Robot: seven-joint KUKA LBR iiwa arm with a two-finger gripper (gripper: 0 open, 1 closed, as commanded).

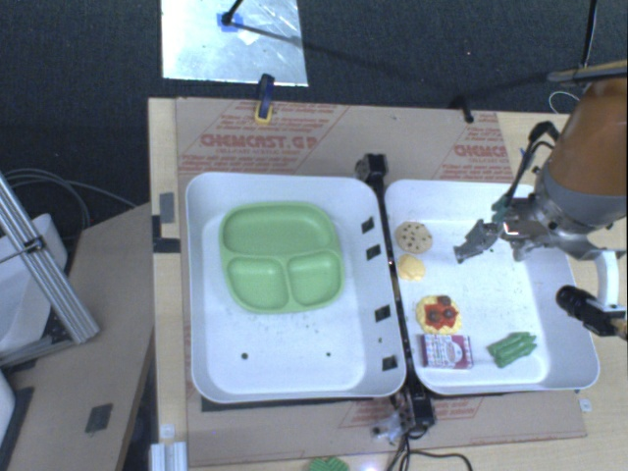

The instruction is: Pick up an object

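Hovering: jaws (478,242) over right bin (559,376) | state: cannot tell | nearest: cookie (413,235)

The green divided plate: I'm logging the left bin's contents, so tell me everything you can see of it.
The green divided plate is pale green, smooth and looks like plastic. It is a rounded rectangle with a raised rim and three compartments: one wide at the far side, two smaller at the near side. It lies flat and upright, slightly rotated, in the upper middle of the left bin. It rests on the bin floor; nothing lies in it or touches it.
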